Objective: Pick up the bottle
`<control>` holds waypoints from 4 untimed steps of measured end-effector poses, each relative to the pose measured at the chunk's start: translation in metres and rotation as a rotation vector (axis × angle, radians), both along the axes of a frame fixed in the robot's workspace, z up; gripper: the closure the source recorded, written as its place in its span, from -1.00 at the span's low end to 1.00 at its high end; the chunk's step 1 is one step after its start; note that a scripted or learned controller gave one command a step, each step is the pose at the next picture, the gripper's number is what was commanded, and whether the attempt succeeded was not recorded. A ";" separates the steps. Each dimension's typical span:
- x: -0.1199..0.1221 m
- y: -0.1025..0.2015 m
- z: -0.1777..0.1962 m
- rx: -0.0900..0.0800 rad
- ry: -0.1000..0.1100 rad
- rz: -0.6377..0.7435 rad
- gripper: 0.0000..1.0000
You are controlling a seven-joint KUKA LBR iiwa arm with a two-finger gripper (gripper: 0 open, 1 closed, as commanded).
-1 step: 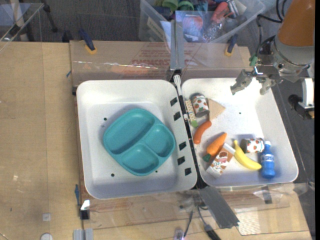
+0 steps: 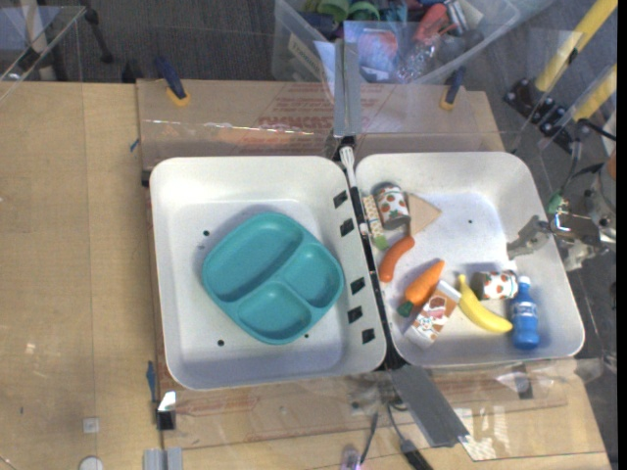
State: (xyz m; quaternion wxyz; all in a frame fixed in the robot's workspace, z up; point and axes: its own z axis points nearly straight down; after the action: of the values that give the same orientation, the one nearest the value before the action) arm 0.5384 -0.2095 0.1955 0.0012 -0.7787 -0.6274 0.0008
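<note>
So from the overhead camera you get both white bins side by side. The left bin [image 2: 176, 262] just has a teal divided plate [image 2: 272, 277] sitting in it at an angle. The right bin [image 2: 470, 179] is where all the clutter is: a small printed can [image 2: 390, 205] up near the divider, a little sausage [image 2: 396, 258] below it, a carrot [image 2: 423, 284], a small carton [image 2: 432, 319], a banana [image 2: 484, 309] and another small can [image 2: 498, 284].

The blue bottle [image 2: 525, 319] is in the near right corner of that right bin, just beside the banana's tip and close to the bin wall. Its long axis runs roughly top to bottom in the view, white cap end pointing away from the camera.

The gripper [image 2: 534, 233] comes in over the right rim of the same bin. It's blurry and metallic there, and honestly I can't tell how it's set.

Key thing for the grab, I reckon: the bottle lies toward the near edge from the gripper, not far off, so it needs to travel toward the camera along that right wall and come down across the bottle's narrow width. The banana and the wall crowd it on both sides, which could make it fiddly.
</note>
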 end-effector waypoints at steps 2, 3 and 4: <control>-0.036 0.002 -0.084 -0.005 -0.064 0.090 -1.00; -0.033 -0.004 -0.068 -0.021 -0.079 0.087 1.00; 0.001 0.059 0.018 -0.001 -0.002 -0.031 1.00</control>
State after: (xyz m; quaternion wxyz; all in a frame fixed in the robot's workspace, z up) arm 0.5391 -0.1500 0.2139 0.0004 -0.7885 -0.6151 0.0003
